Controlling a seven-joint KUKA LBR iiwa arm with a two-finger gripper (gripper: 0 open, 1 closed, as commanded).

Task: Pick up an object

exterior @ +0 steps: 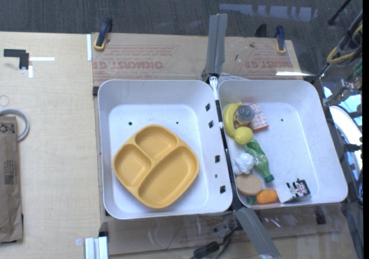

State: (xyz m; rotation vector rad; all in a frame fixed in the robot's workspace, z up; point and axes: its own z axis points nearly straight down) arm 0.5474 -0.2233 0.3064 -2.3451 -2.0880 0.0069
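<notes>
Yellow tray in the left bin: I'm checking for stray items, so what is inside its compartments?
The yellow tray lies flat in the left bin. All three compartments show only bare yellow plastic. What lies beneath the tray is covered.

arm pose cannot be told, hand state cannot be told either

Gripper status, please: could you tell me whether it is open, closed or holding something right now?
Gripper: cannot be told. The plate lies flat in the left bin.
</notes>
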